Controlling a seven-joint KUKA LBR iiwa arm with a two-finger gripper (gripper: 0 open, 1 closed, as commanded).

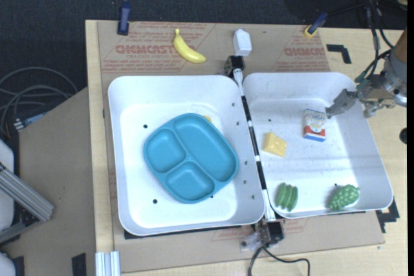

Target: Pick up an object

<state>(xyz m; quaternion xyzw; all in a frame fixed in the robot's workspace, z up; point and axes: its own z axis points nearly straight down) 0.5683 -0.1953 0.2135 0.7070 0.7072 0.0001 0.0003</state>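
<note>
Hand (352,102) above right bin's (369,139) edge, small carton (314,125) nearby, cheese wedge (274,144) beyond

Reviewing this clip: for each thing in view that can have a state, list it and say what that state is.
Two-finger gripper: above the right bin's right edge, fingers' state unclear, nothing seen held.
Blue three-compartment plastic tray: flat in the left white bin, compartments bare.
Small red-and-white carton: lying in the right white bin.
Yellow cheese wedge: lying free.
Green pepper: lying free.
Green grape bunch: lying free.
Yellow banana: on the bench outside the bins.
</note>
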